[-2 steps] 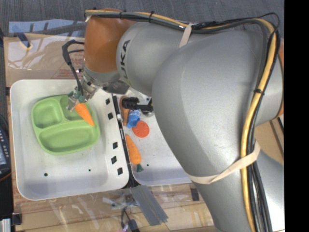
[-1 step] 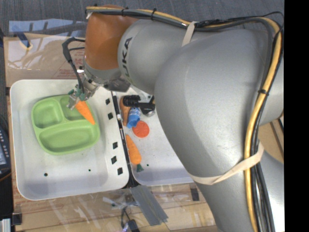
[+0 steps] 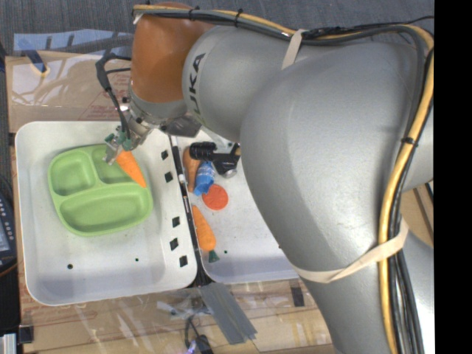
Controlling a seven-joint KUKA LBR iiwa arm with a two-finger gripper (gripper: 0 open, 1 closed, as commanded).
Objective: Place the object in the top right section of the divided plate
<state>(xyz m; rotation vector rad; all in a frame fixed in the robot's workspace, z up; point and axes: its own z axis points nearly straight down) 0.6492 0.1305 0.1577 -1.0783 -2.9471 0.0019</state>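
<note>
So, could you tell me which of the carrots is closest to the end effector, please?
The carrot at the top right of the green divided plate, just beneath the end effector. The other carrot lies in the right bin.

Setting read as a robotics lab or test cell, not a home. A large grey industrial arm (image 3: 324, 124) with strapped cabling stood over a wooden bench (image 3: 66, 72) patched with tape, which bore two shallow white bins (image 3: 44, 271) joined side by side. The contents were toy food, carrots (image 3: 131, 167) and a green divided plate (image 3: 99, 190), with grey carpet (image 3: 74, 6) beyond.
</note>
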